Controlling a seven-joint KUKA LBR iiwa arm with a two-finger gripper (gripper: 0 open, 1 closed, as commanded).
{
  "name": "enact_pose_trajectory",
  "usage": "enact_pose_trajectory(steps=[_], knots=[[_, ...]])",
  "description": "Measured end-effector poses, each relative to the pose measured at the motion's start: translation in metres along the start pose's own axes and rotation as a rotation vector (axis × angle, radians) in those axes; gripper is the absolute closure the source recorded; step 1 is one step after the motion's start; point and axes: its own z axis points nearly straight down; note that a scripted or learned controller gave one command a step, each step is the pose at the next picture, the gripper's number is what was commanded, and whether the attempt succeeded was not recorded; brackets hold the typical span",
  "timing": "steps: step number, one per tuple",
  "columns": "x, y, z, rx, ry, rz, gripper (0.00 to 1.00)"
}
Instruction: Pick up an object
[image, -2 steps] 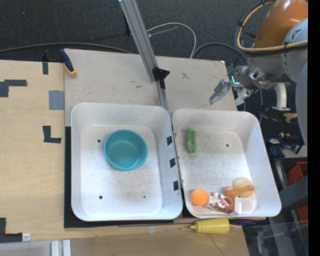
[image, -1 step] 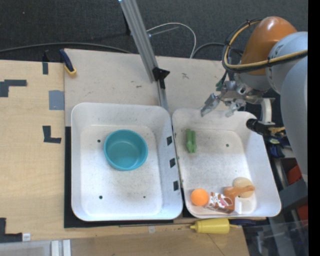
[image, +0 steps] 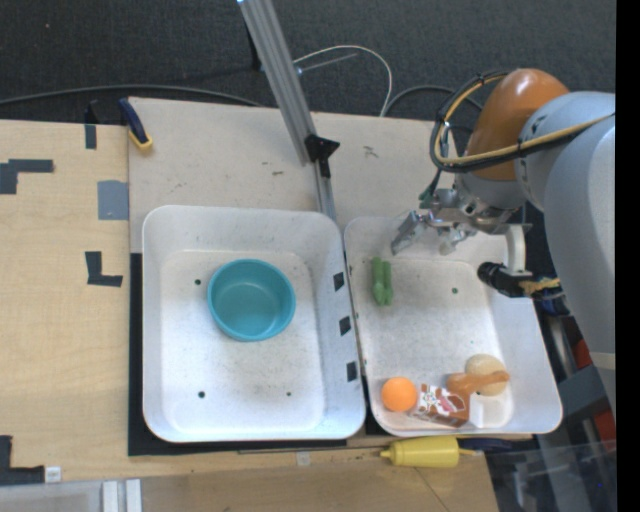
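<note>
A: Why do we have the gripper (image: 428, 232) hanging over the far edge of the right bin (image: 520, 330)?

B: We judge it is lined up for a reach. The nearest thing is the green piece (image: 382, 281), lying just near and left of the gripper, apart from it, close to the divider. Nothing sits between the fingers; they look spread, one prong pointing left and the other toward the wrist, though we read that with some doubt.

A: And the other candidates?

B: We see them bunched in the right bin's near corner: an orange ball (image: 399, 394), a red-and-white packet (image: 441, 402) touching it on the right, a tan lump (image: 480, 374) and a white block (image: 489, 409) beside that. Packed so tightly, they would be awkward to grip; the green piece lies alone, so we would favour it.

A: The left bin (image: 170, 330)?

B: It holds a teal bowl (image: 251, 299), upright, well away from the arm.

A: What can't we make out?

B: The fingertips blur against the white rim, so their height above the bin is unclear. The arm's body is cut off at the right. A yellow bottle (image: 425, 452) lies outside the bins at the near edge, its cap end hard to read.
</note>
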Motion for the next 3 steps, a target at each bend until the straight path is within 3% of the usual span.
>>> enact_pose_trajectory(steps=[1,2,3], knots=[[0.000,0.000,0.034,0.002,-0.002,0.001,0.00],[0.000,0.000,0.023,0.001,-0.001,-0.001,1.00],[-0.004,0.004,-0.038,-0.012,0.000,0.001,1.00]])
